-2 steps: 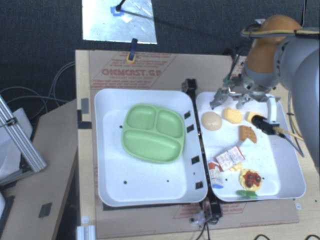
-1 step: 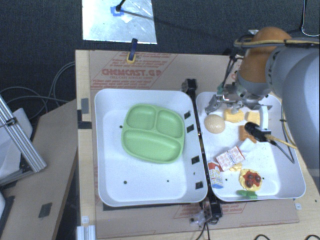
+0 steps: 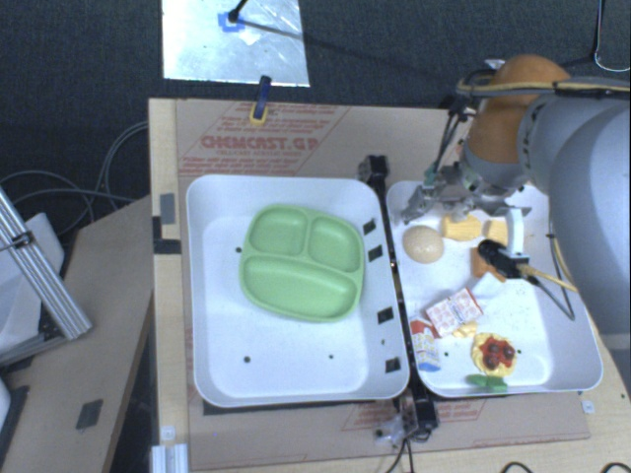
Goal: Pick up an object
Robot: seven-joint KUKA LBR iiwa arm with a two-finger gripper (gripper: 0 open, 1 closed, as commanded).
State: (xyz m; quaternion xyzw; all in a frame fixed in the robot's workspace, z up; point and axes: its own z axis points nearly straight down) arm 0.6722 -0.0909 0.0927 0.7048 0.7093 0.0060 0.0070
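We can read one line of print, red capitals that look like "CHEMCAST GP", on the brown board (image 3: 266, 136) under the two white bins, on the strip beyond the far rim of the bin that lies farther from the gripper (image 3: 449, 190). The small red and white packet (image 3: 454, 313) in the bin under the gripper, on its near side, bears print too small for us to read. We make out no other words or numbers.

Glossy white plastic bins (image 3: 212, 363), matt green plastic tray (image 3: 301, 262), cardboard base (image 3: 261, 141), shiny foil sheet (image 3: 232, 30)
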